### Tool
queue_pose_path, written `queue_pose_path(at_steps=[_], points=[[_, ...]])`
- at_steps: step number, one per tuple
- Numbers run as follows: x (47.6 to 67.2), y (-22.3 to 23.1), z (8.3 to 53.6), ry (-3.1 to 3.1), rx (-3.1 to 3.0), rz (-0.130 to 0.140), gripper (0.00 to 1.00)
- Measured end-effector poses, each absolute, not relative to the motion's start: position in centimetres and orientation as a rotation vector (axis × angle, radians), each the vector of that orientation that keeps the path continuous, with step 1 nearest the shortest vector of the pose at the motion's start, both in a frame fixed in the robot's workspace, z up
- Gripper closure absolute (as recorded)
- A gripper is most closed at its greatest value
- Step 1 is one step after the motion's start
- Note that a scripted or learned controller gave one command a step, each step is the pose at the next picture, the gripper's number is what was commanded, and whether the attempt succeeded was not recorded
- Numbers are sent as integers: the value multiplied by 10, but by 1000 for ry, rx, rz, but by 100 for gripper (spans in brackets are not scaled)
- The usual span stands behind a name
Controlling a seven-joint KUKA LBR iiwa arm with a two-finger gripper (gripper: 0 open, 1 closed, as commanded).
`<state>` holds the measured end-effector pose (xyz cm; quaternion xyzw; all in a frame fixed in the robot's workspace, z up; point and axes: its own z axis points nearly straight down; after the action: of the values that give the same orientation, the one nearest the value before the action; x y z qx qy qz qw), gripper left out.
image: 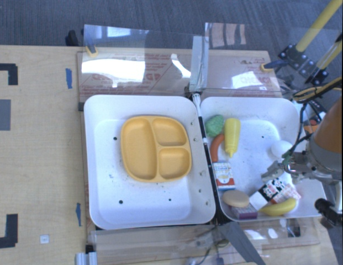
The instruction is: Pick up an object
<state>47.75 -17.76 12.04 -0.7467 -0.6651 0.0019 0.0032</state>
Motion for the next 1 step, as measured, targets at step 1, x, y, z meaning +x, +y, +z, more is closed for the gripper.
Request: queue_pose_path(at_steps=[1], points=[[480, -161, 87, -2288, -2156, -2, 0]])
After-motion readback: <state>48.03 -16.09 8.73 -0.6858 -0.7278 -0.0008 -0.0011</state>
